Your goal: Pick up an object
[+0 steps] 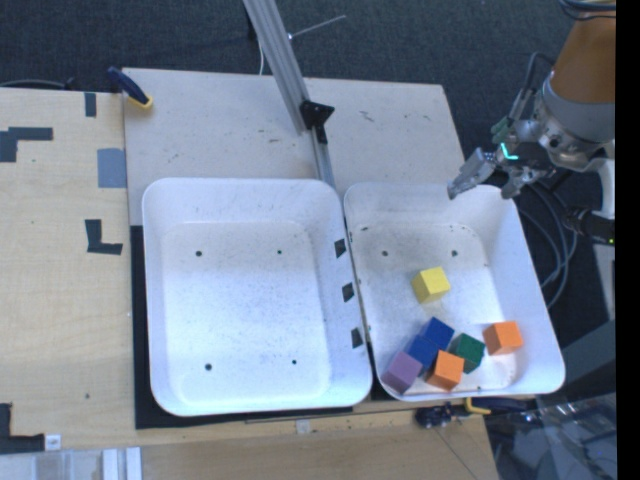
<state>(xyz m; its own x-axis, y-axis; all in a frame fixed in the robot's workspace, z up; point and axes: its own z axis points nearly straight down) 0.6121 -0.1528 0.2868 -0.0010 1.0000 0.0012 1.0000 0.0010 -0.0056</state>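
Hovering gripper, yellow cube well below-left

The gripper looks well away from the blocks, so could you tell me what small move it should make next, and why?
Probably move the gripper toward the near side of the right bin, over the yellow cube. The gripper hangs above the bin's far right corner with nothing between its fingers, and that cube sits apart from the clustered blocks, so it looks easiest to grasp.

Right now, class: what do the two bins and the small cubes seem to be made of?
Left bin and right bin: probably thin moulded plastic, white, speckled, with rounded rims. Yellow cube and blue cube: solid-coloured, matte, crisp-edged, perhaps painted wood or foam; the look leaves it open.
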